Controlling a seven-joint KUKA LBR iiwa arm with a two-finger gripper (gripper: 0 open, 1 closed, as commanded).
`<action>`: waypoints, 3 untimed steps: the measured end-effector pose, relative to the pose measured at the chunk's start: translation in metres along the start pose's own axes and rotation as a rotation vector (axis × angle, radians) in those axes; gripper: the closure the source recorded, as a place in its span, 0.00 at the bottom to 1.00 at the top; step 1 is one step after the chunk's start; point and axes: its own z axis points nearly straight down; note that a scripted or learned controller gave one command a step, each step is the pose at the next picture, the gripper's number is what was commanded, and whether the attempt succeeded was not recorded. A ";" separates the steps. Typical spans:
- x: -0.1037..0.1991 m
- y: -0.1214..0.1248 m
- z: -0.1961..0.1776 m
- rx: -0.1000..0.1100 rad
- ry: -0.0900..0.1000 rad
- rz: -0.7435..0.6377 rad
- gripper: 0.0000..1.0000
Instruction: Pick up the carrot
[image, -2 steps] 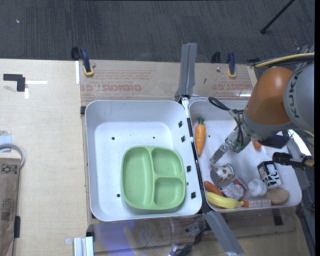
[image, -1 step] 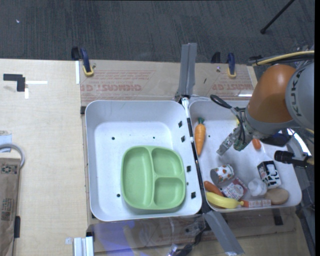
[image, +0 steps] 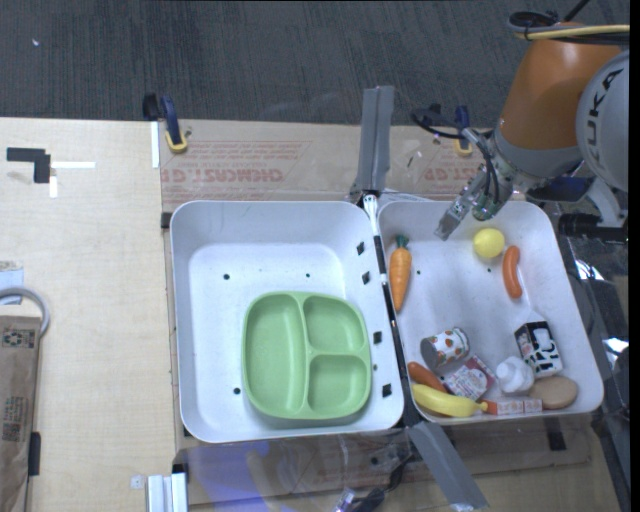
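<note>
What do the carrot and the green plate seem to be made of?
The carrot looks like moulded plastic: even orange, smooth, with a stiff green top, so probably a toy. The green plate also looks plastic: one flat pale colour, matte, with rounded moulded compartments.

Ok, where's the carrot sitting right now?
The carrot lies in the right bin, against its left wall by the divider, green top pointing up-frame. The lemon is off to its right.
</note>
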 end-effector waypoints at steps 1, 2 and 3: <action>-0.001 0.000 -0.010 -0.002 -0.003 0.000 1.00; 0.007 0.011 0.000 0.000 0.001 -0.330 1.00; 0.038 0.015 0.000 -0.001 0.002 -0.455 1.00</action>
